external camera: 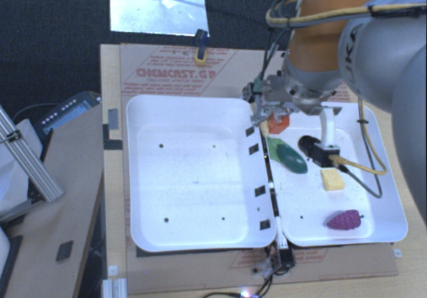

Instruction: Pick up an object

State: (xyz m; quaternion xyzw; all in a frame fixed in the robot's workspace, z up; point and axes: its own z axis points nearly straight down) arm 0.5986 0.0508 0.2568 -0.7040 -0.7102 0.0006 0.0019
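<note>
So you've got four candidates, all sitting in the right bin (393,223); the left bin (143,237) doesn't matter for this one. The tool (272,117) hangs low over the back-left corner of the right bin, just above an orange-red piece (280,123) that's half hidden under it. Honestly I can't tell from this angle how the tool is set, and nothing shows up gripped in it, so don't count on anything being held.

Just in front of that orange-red piece there's a dark green oval thing (289,157), lying slantwise near the divider. It looks smooth and rounded, so I'd guess it's slippery and likes to roll out of a pinch. Take it across the narrow middle, not the ends.

The yellow block (332,179) sits further right, near the cable (363,170). It looks light and maybe a bit spongy, with flat sides, so that's probably your easiest grab: squeeze two opposite flat faces.

The magenta bumpy one (344,220), close to the front edge, looks like a toy berry. The knobbly surface should give good friction, and it's probably a light plastic shell. Go across the fat part.

The orange-red piece is nearest the tool, but it's right up against the bin wall, so there may not be much room on that side. Everything here looks light and not fragile.
</note>
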